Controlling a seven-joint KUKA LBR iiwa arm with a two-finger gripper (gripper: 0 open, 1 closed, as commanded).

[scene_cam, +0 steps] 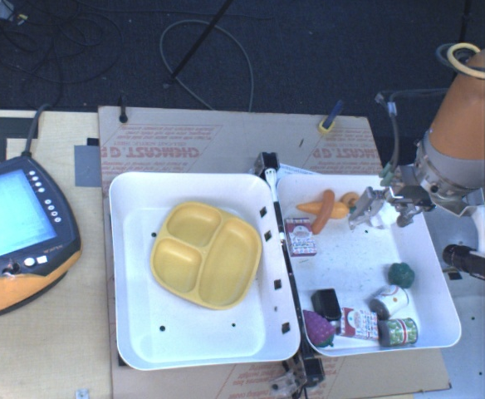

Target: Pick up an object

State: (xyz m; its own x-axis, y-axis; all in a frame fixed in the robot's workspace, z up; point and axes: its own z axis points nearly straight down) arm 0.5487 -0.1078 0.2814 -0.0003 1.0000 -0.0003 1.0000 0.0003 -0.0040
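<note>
Gripper (377, 209) hangs over the upper part of the right bin, at the end of a grey arm with an orange band (461, 115) reaching in from the right. Its metal fingers are too small and blurred to tell whether they are spread or pressed together, and nothing can be seen held between them.

Far left, beside the bench, lies a control tablet (18, 231) with a pale blue screen and an orange underside. Two shallow white plastic bins sit side by side on a sheet of printed cardboard (226, 135).

The left bin (130, 306) holds one thing: a yellow plastic plate (206, 253), rounded and divided into three compartments, lying flat near the middle.

The right bin (438, 306) holds several small things. Near its left wall lies a small dark red carton (300, 237). At the top, just left of the gripper, one orange carrot-shaped toy (322, 210) lies at a slant, with a small yellow piece (350, 198) beside it. Along the bottom edge sit a purple lumpy toy (320, 328), a black block (326, 303) just above it, a red and white packet (358, 323), and a can (399, 332) on its side with a red and green label. Above the can lie a white and grey rounded object (391, 301) and one dark green ball (401, 273), well apart from the gripper.
</note>
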